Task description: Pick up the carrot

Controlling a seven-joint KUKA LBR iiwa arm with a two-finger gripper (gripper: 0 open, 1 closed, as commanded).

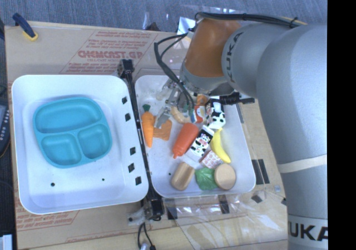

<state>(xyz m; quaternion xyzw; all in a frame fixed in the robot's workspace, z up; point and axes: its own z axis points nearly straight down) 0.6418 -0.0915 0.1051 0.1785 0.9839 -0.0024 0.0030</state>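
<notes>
The carrot [147,130] lies along the left wall of the right bin [242,148], orange with a green top pointing to the back. My gripper [167,111] hangs low over the back of that bin, just right of the carrot's green end and above a small orange wedge [163,131]. Nothing can be seen held in it. The arm's orange band and grey body cover the bin's back right part.
The right bin also holds a longer orange-red piece [185,138], a cow-patterned carton [203,142], a banana [220,146], a green item [204,179], a tan disc [225,176] and a tan cylinder [181,176]. A blue divided plate [71,130] lies in the left bin [33,190].
</notes>
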